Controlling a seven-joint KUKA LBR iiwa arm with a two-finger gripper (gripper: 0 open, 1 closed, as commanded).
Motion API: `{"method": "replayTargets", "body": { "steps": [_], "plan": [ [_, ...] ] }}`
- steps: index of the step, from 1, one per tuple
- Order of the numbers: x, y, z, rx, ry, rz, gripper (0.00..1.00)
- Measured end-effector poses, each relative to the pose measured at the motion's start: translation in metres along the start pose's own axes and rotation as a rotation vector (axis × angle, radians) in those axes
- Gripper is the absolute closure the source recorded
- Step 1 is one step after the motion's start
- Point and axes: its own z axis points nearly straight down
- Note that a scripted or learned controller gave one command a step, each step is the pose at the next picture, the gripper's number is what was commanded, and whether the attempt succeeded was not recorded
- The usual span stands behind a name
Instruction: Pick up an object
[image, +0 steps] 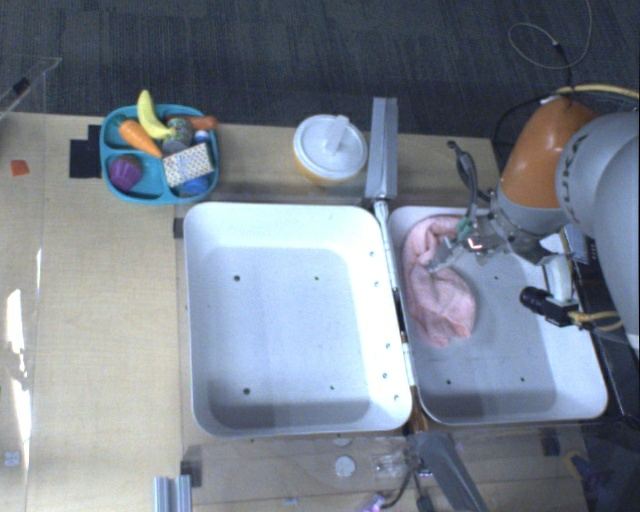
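A crumpled pink cloth (437, 287) lies in the right bin (520, 390), against its left wall. My gripper (447, 255) reaches in from the right and sits low over the cloth's upper part, its tip touching the fabric. The grey arm with its orange band (540, 150) stands above the bin's far right corner. Whether any cloth is caught between the fingers is hidden by the gripper body.
The left bin (285, 315) adjoins the right one along a metal divider (381, 150). Behind the bins stand a white lidded cup (330, 147) and a blue tray (160, 150) of toy food at the far left.
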Motion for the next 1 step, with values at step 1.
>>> {"method": "replayTargets", "body": {
  "steps": [1],
  "plan": [
    [0.0130,-0.0530,0.0033,-0.013,-0.005,-0.125,0.00]
  ]
}}
